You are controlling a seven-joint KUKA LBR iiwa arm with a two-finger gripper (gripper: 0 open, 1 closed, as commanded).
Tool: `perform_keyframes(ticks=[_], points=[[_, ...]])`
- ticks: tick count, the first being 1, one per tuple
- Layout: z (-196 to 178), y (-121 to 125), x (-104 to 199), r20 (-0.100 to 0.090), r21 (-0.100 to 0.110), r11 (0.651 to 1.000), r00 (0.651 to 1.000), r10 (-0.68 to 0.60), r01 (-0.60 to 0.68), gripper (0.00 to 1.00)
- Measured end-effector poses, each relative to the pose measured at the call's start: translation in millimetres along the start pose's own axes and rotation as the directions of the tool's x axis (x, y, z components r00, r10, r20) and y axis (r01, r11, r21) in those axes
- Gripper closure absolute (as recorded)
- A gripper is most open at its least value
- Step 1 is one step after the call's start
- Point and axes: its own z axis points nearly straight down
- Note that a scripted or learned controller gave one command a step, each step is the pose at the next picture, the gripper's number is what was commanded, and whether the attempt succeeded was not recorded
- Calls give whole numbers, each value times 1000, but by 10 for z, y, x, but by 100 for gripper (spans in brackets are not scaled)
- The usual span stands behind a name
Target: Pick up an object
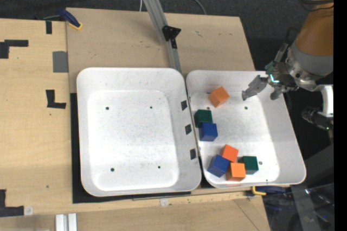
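Note:
The right bin (pixel 284 132) holds several small cubes. An orange cube (pixel 219 96) lies alone near its far side. A dark green cube (pixel 204 116) and a blue cube (pixel 209 131) touch each other by the left wall. Near the front sit a red-orange cube (pixel 230 153), a blue cube (pixel 218 165), an orange cube (pixel 237 171) and a green cube (pixel 250 164) in a cluster. My gripper (pixel 263 90) hangs over the bin's far right part, to the right of the lone orange cube. Its fingers are open with nothing between them.
The left bin (pixel 130 132) lies beside the right one, sharing a middle rim with black clips. A slanted metal pole (pixel 154 2) rises behind the bins. The wooden bench edge and dark floor lie to the right.

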Motion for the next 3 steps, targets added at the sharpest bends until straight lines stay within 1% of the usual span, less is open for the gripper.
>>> perform_keyframes(ticks=[1, 2, 3], points=[[-26, 9, 0, 1, -5, 1000, 1000, -2, 2, 0], [414, 18, -26, 2, 0, 1000, 1000, -1, 1, 0], [1064, -1, -35, 1, 3, 1000, 1000, -1, 1, 0]])
